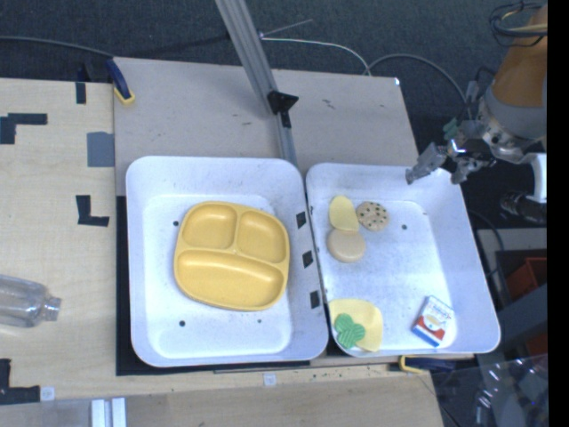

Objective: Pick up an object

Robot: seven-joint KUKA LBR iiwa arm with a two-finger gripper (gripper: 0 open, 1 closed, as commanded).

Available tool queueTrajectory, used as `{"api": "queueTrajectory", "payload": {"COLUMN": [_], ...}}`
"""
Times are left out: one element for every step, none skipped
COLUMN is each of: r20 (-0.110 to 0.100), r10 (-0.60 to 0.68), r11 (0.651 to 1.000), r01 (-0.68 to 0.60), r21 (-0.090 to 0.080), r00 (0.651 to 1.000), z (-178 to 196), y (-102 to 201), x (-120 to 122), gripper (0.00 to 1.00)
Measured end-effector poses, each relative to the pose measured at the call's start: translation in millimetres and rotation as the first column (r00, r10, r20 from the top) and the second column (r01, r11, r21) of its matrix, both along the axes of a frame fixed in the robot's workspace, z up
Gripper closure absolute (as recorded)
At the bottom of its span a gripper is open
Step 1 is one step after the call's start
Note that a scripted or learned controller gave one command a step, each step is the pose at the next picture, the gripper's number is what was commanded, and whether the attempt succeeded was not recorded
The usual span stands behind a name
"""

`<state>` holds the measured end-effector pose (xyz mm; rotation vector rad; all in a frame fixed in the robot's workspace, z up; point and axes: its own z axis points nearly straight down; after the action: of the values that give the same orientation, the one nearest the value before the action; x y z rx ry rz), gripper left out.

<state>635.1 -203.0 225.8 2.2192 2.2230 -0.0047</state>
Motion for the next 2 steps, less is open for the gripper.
{"api": "queueTrajectory", "payload": {"r20": [-0.012, -0.002], "r10": [-0.004, 0.000], "r11": [1.000, 1.000], "r01": [0.004, 0.000], "r21": [0.007, 0.005], "r00": [1.000, 1.000], "z": [-110, -97], "y": [23, 23], "x": [-149, -144], "gripper": [0.00, 1.00]}}
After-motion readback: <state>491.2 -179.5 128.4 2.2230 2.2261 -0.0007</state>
